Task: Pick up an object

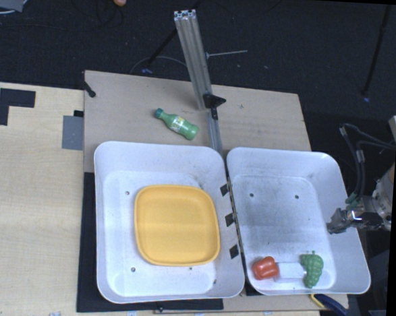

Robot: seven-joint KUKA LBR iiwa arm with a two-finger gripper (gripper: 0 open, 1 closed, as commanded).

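A yellow square plate [177, 225] lies in the left bin [116, 162]. In the right bin [285, 167], near its front edge, sit a small red pepper [265, 267] and a green toy vegetable [311, 268], with a white piece between them. My gripper [342, 221] hangs at the right rim of the right bin, above and to the right of the green vegetable. It is small and dark here, and nothing shows in it.
A green bottle [177, 123] lies on the bench behind the left bin. A slanted aluminium post [198, 53] rises behind the gap between the bins. Black clips [229, 219] join the two bins.
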